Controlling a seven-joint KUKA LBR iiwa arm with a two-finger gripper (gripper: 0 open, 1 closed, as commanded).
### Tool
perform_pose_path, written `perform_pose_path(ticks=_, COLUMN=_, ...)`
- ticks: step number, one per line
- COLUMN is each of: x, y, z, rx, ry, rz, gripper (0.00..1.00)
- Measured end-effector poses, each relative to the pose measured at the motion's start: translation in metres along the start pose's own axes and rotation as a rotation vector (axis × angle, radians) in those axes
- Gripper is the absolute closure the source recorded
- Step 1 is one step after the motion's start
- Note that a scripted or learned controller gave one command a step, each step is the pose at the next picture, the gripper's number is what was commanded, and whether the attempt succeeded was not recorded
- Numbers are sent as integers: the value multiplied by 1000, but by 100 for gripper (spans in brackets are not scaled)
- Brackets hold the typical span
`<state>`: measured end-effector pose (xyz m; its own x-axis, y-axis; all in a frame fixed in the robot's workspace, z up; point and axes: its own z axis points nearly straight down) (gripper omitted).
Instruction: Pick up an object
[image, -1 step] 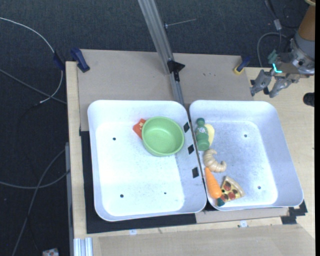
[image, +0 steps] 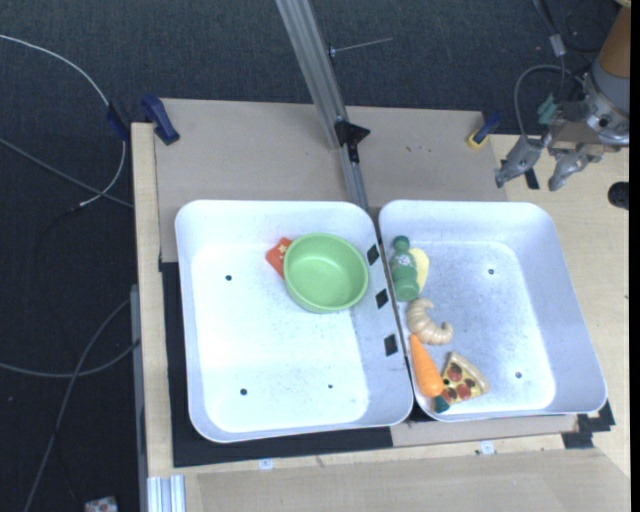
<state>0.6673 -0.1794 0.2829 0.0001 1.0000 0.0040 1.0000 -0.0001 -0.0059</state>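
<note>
My gripper (image: 537, 172) hangs at the upper right, above the bench beyond the right bin's (image: 520, 300) far edge, open with nothing between its fingers. Along the right bin's left wall lie a green bottle (image: 404, 269) on a pale yellow piece (image: 421, 264), a tan croissant (image: 428, 320), an orange carrot (image: 426, 366) and a pizza slice (image: 462, 378). In the left bin (image: 250, 360) a green bowl (image: 324, 271) stands near the far right corner, with a red-orange item (image: 277, 255) partly hidden behind its left rim.
A slanted metal pole (image: 322, 80) comes down to the gap between the bins at their far edge. Blue clamps (image: 160, 120) sit at the bench's far corners. Black tabs (image: 383, 298) line the seam between the bins.
</note>
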Motion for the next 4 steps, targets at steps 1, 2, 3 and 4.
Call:
perform_pose_path(ticks=1, x=7, y=-5, z=58, rx=5, ry=0, rz=0, gripper=0)
perform_pose_path(ticks=2, x=12, y=-6, z=101, rx=7, ry=1, rz=-1, gripper=0)
perform_pose_path(ticks=3, x=14, y=-5, z=144, rx=7, ry=0, rz=-2, gripper=0)
perform_pose_path(ticks=4, x=14, y=-3, z=127, rx=-2, ry=-1, rz=-2, gripper=100)
